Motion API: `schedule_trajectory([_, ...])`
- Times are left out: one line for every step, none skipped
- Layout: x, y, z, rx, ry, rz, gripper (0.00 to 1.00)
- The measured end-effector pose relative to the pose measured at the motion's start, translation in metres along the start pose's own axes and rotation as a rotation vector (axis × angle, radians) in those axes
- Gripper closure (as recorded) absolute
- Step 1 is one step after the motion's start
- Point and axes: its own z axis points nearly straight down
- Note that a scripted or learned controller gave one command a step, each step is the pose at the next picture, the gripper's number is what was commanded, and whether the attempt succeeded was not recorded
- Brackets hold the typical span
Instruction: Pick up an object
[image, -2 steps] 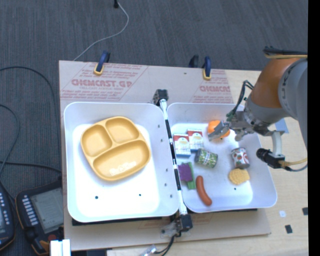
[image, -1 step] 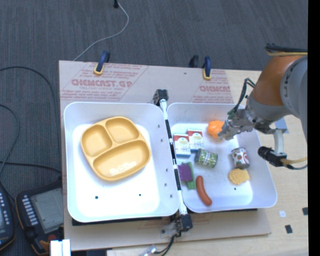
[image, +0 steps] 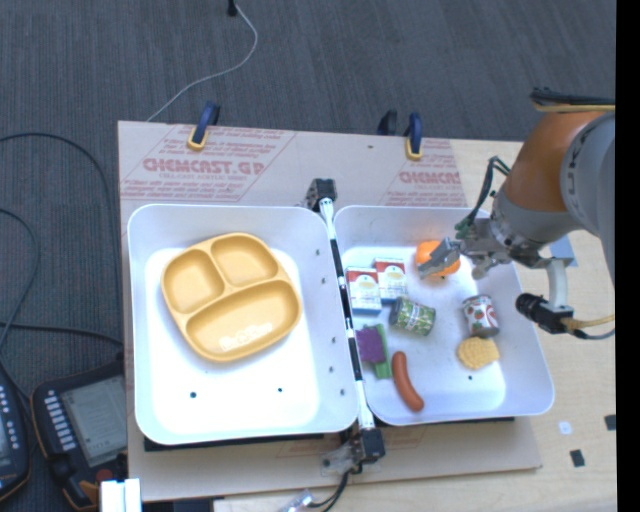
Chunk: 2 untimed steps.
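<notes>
My gripper hangs low over the back of the right bin, reaching in from the right. A small orange fruit lies right at the gripper's left tip, partly covered by it. Whether it is gripped is unclear. Nearby in this bin are two small red-and-white boxes, a green can on its side, a red-and-white can, a round yellow cookie, a purple and green item and a red sausage.
The left bin holds a yellow divided plate. A metal divider rail runs between the bins. Blue-and-yellow clamps hold the board at the back. Cables trail off the arm at the right.
</notes>
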Motion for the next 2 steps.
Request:
schedule_trajectory([0.027, 0.026, 0.046, 0.002, -0.001, 0.003, 0.0])
schedule_trajectory([0.027, 0.026, 0.034, 0.004, 0.0, 0.003, 1.0])
